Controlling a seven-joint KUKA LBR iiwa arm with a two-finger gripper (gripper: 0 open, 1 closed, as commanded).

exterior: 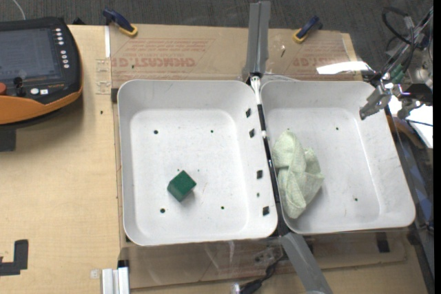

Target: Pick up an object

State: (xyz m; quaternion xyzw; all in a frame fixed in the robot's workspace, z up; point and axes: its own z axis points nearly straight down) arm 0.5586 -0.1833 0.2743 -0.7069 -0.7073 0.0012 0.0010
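Table [55, 203]: pale wood, with brown cardboard [186, 55] clamped along its far side; dark carpet beyond.
Bins: left bin [138, 217] and right bin [386, 210] touch along a grey divider.
Pendant [34, 69]: black and orange, far left.
Writing: red print on the cardboard, upside down, not legible.
Green cube [182, 186]: near-centre of left bin.
Cloth [296, 175]: crumpled, pale green, left part of right bin.
Claw [375, 103]: over right bin's far right rim, well apart from cube and cloth; finger state cannot be told.
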